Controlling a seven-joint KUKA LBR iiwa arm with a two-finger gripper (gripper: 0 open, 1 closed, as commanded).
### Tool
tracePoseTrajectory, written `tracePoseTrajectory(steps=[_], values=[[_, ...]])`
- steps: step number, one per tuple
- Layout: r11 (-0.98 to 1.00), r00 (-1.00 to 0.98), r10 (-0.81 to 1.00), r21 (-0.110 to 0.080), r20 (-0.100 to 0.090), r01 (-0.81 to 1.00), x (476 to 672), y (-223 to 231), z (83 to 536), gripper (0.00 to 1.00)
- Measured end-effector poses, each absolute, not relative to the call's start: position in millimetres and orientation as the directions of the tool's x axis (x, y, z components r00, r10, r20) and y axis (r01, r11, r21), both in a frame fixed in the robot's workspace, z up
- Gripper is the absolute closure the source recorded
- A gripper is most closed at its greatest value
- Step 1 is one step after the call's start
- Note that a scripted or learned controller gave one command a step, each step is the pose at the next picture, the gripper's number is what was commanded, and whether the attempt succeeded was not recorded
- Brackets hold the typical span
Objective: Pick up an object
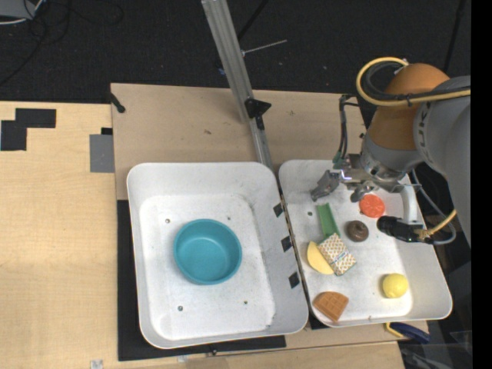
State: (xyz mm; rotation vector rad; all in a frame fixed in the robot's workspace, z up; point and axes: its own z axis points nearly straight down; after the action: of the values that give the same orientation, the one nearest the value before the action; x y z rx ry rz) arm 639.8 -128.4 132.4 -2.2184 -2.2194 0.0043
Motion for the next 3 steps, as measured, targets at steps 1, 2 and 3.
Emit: tracePoseTrajectory(steps=[1, 2, 3], values=[[0.001, -0.001, 1.0, -0.004, 0.001, 1.0, 638.8, -127.7, 88.9, 0.0], [0.0, 0.0, 1.0, -0.001, 0.0, 1.0, 639.7, -128.3, 101.3, 1.0], [0.0, 0.0, 1.0, 0.003, 0.0, 1.0, 642.9, -128.1, 143.5, 1.0]])
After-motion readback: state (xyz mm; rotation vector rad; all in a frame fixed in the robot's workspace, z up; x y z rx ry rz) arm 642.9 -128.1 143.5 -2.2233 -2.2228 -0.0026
